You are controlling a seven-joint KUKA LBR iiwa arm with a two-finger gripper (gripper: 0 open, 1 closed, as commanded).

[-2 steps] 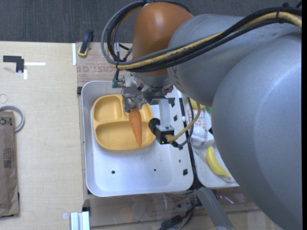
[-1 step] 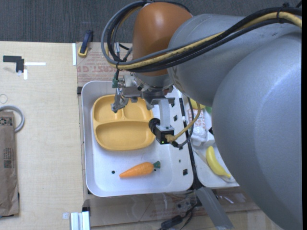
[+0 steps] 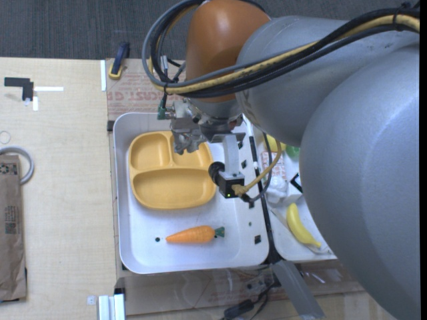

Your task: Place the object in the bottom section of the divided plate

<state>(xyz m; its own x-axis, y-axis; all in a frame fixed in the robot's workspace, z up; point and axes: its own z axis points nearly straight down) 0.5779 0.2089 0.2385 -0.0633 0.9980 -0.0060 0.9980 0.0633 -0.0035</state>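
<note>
Above the divided plate (image 3: 170,172)'s upper edge hovers the gripper (image 3: 189,139); its jaw state I cannot tell. The carrot (image 3: 193,235), below the plate, could roll from an off-centre pinch.

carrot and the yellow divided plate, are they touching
Apart. The camera view shows a strip of bare white bin floor between the carrot and the plate's lower rim.

The grey arm (image 3: 333,112) covers most of the right bin (image 3: 300,242) and the upper right corner of the divided plate (image 3: 172,169), hides the end effector's fingertips, and the brown bag (image 3: 12,225) left of the plate is cropped.
</note>
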